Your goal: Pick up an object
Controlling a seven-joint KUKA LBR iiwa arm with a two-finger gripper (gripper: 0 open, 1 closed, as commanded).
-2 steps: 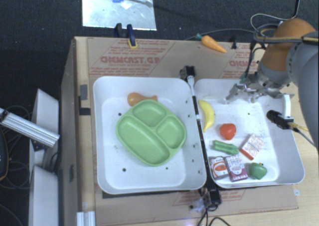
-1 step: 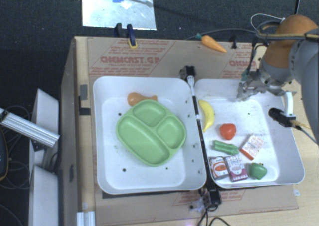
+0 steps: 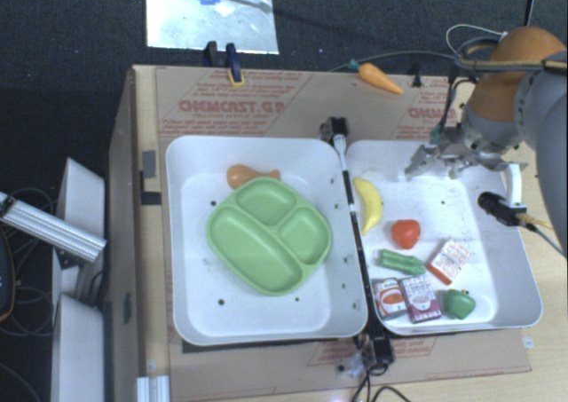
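White right bin [image 3: 524, 289] holds everything untouched; our pincer [image 3: 441, 162] hangs open and empty near the table's far right corner. Pick not started.

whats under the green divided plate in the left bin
An orange object pokes out from beneath the far edge of the green divided plate in the left bin. The plate covers most of it, so its shape is unclear.
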